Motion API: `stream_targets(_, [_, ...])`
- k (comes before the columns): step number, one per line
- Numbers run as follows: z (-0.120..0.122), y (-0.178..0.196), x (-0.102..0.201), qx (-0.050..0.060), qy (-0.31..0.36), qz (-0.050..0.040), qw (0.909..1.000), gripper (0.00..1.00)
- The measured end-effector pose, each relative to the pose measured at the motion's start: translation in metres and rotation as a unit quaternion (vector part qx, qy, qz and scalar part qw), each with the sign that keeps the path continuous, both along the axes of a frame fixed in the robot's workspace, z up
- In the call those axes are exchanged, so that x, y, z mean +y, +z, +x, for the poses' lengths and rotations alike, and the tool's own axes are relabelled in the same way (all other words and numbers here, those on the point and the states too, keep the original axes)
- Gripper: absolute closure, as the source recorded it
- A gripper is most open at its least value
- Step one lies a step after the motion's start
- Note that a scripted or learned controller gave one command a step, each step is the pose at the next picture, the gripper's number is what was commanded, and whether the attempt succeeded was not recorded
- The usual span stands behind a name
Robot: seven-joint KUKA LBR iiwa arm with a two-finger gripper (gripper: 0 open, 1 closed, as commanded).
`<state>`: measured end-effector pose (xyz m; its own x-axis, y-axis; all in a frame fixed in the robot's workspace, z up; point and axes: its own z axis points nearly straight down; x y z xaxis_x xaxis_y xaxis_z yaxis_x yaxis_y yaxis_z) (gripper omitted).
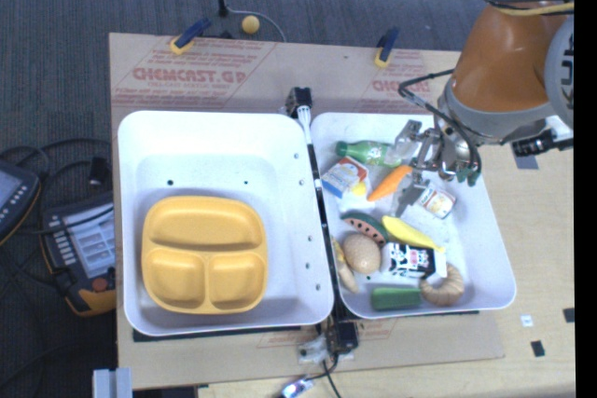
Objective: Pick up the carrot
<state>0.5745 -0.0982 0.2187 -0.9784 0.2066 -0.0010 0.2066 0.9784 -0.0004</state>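
Note:
The carrot (386,184) is a small orange piece lying at a slant in the upper middle of the right bin (499,280), between a green bottle (367,150) and a yellow banana (408,231). My gripper (411,167) hangs low over the carrot's right end, reaching in from the right under the orange band of the arm. Its fingers (408,137) stand open, one above and one below the carrot's tip. The carrot rests on the bin floor.
The right bin also holds a red-and-white carton (344,174), a small packet (437,201), an egg-shaped item (361,253), a black-and-white carton (409,260), a green cucumber (395,297) and a bread roll (447,286). A yellow divided tray (203,252) lies in the left bin (140,144).

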Motion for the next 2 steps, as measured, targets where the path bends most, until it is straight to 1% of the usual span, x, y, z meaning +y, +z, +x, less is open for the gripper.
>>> stream_targets(1, [0.012, -0.128, -0.013, -0.004, 0.009, -0.0008, 1.0000, 0.00])
stream_targets(2, [0.035, -0.130, -0.003, -0.002, -0.124, 0.0003, 0.9923, 0.00])
